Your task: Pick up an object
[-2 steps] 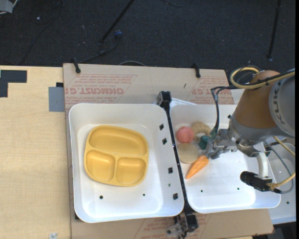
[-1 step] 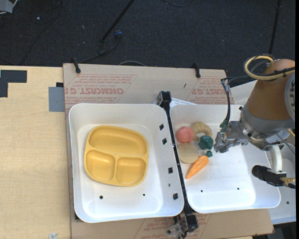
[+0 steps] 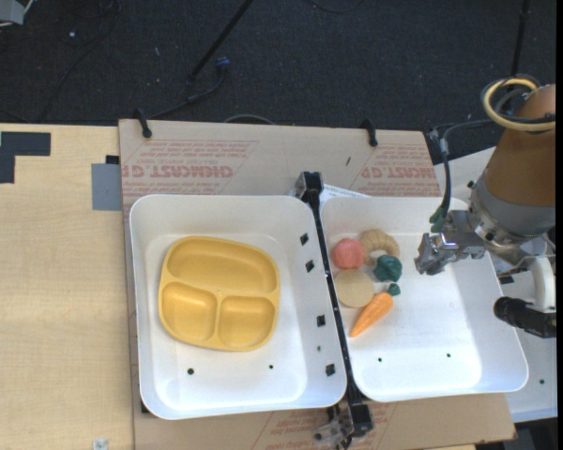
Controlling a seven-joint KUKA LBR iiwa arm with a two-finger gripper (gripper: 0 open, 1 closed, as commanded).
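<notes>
Metal-grey, the hand [image 3: 433, 254] hangs over the right bin [image 3: 469, 364], near its far right side; whether it is apart or together I cannot tell, and nothing shows clamped in it. Just left of it lies a cluster of toy food: a dark green piece [image 3: 388, 268], a tan ring [image 3: 379, 243], a pink ball [image 3: 348, 253], a pale disc [image 3: 353, 291] and an orange carrot [image 3: 372, 315]. The left bin [image 3: 169, 382] holds a yellow divided tray [image 3: 220, 292].

Right bin [image 3: 450, 364]: near half is bare floor, open to approach. Toys cluster against the divider [image 3: 324, 279]: carrot [image 3: 372, 315], ball [image 3: 348, 253], green piece [image 3: 388, 268]. Left bin [image 3: 159, 364]: yellow tray [image 3: 220, 292] occupies the centre.
</notes>
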